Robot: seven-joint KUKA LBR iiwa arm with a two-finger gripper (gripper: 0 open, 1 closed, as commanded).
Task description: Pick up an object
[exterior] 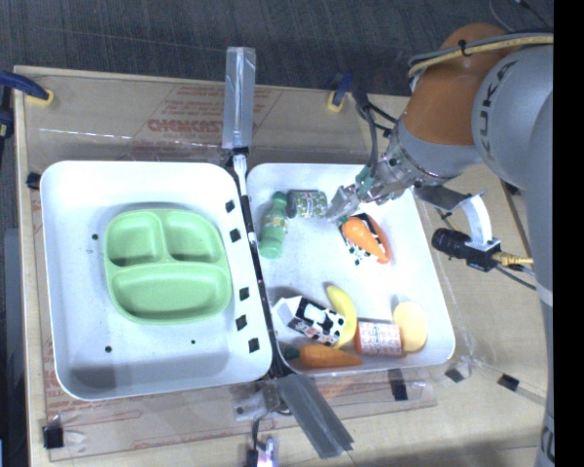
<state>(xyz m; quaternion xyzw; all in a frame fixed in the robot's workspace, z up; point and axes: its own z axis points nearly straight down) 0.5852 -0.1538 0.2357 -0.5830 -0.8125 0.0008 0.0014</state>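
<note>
Claw (348, 202) is seen upper center of right bin (423, 261), just above orange toy (365, 238); finger state can't be told.

Part of "KUKA" reads on the grey arm (526, 95); the bench sheet's (180, 125) red print is illegible.

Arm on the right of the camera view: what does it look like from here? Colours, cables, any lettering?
The arm is a thick, rounded grey body with dark KUKA lettering on its shell and an orange band above the wrist. Yellow and black cables loop over its top. The small metallic gripper sits at its tip.
</note>
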